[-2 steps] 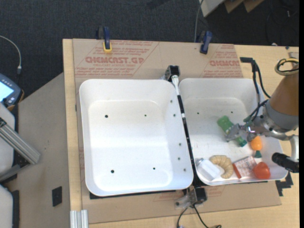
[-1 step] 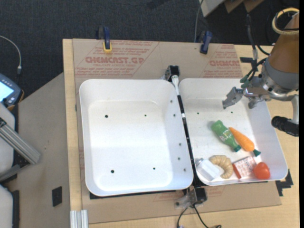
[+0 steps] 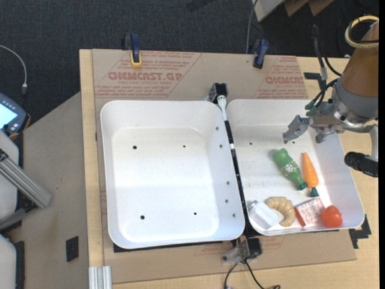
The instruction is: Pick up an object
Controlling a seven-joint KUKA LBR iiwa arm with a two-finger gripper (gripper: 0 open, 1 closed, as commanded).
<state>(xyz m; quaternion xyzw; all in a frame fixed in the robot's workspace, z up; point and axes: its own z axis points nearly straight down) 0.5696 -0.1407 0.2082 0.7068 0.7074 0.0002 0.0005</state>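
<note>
Green bottle (image 3: 288, 168) lies in the right bin (image 3: 352, 188), just below the gripper (image 3: 310, 129). We see its fingers spread and nothing between them. A carrot (image 3: 309, 170) rests beside the bottle.

I note bright, even overhead light with mild glare whitening both bins (image 3: 168, 110). Shadows are soft; my feed looks slightly grainy, edges dim.

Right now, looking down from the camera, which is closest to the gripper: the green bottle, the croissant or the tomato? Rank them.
1. Green bottle, just below the gripper.
2. Croissant, near the bin's front.
3. Tomato, front right corner.
</note>
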